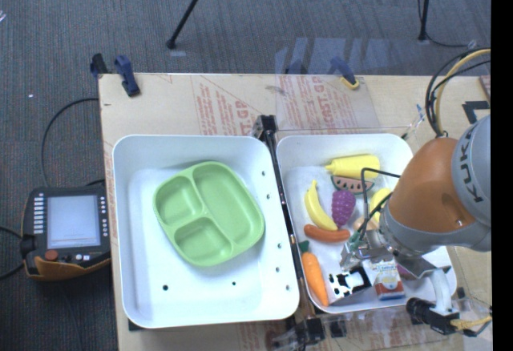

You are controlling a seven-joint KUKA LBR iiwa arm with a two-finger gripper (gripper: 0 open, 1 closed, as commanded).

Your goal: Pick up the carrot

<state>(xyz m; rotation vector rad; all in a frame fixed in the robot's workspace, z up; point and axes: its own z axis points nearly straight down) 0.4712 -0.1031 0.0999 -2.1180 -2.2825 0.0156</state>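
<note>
Two white bins (128,181), one green plate (208,213), one carrot (314,277), one banana (317,209), one grape bunch (343,207).

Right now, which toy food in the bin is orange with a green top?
The carrot, lying along the right bin's left wall. The hot dog above it is redder, with no green.

A green divided plate (210,213) lies in the left bin (128,261). The right bin (304,151) holds a banana (318,209), purple grapes (343,207), a sausage (326,234), corn (353,164) and a watermelon slice (351,181). A handheld controller (68,231) sits on the carpet.
</note>
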